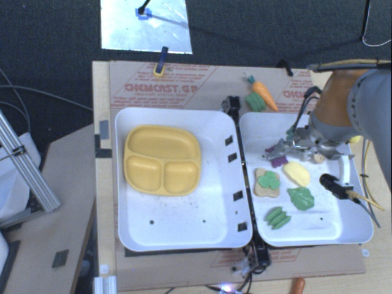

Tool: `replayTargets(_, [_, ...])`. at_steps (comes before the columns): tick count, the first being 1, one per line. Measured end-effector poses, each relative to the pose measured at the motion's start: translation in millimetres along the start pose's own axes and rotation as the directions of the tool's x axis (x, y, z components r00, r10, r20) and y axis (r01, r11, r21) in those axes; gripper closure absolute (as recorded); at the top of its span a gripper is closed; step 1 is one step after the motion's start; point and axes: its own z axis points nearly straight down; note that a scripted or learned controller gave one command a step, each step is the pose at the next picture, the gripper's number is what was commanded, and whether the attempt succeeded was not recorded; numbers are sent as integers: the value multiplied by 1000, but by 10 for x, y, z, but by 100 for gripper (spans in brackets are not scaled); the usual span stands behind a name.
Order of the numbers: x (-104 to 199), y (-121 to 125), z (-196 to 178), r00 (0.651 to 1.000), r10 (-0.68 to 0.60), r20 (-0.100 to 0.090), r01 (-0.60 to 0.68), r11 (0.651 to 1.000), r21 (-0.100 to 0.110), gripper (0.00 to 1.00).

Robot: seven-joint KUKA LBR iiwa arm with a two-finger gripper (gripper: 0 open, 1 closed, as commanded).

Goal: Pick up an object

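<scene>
In the right bin (pixel 343 228) lie several toy foods: a small purple piece (pixel 279 161), a yellow piece (pixel 297 173), a tan cookie with a green top (pixel 267 183), a green leaf (pixel 301 198) and a green pea pod (pixel 277 217). My gripper (pixel 277 151) reaches in from the right and hangs low over the bin's upper middle. Its tip is right above the purple piece, which shows partly beneath it. Whether the tip touches that piece is unclear.
The left bin (pixel 184 225) holds a yellow divided plate (pixel 162 160). A toy carrot (pixel 264 92) and a green toy (pixel 255 102) lie on the cardboard behind the right bin. A black divider with clips (pixel 239 164) runs between the bins.
</scene>
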Motion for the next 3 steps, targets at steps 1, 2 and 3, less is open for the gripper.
replayTargets(1, [11, 38, -179, 1000, -4, 2, 4, 1000, -9, 100])
replayTargets(2, [11, 37, -175, 1000, -4, 1, 4, 1000, -9, 0])
replayTargets(3, [-187, 480, -308, 1000, -7, 4, 7, 1000, -10, 0])
